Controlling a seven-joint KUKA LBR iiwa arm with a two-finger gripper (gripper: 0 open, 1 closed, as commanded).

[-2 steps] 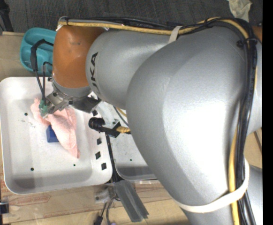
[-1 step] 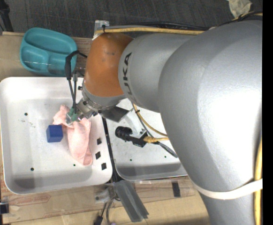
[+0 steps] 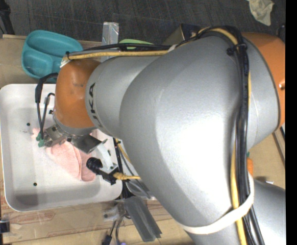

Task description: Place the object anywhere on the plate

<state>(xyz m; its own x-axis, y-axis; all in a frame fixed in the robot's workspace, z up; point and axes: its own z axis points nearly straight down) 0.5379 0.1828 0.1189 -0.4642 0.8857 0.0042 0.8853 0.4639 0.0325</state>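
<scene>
A pink, soft-looking object point(image 3: 69, 160) lies on the floor of the left white bin point(image 3: 16, 137), partly under the arm's wrist. My gripper point(image 3: 45, 138) hangs low over the pink object's left end, where something small and green shows at its tip. The grey arm with its orange band point(image 3: 74, 98) covers most of the view, including the right bin. I cannot pick out a plate.
A teal rounded object point(image 3: 44, 52) rests on the bench beyond the left bin's far edge. Cables run along the arm and down by the wrist point(image 3: 105, 172). A crumpled pale rag point(image 3: 259, 6) lies on the dark floor at upper right.
</scene>
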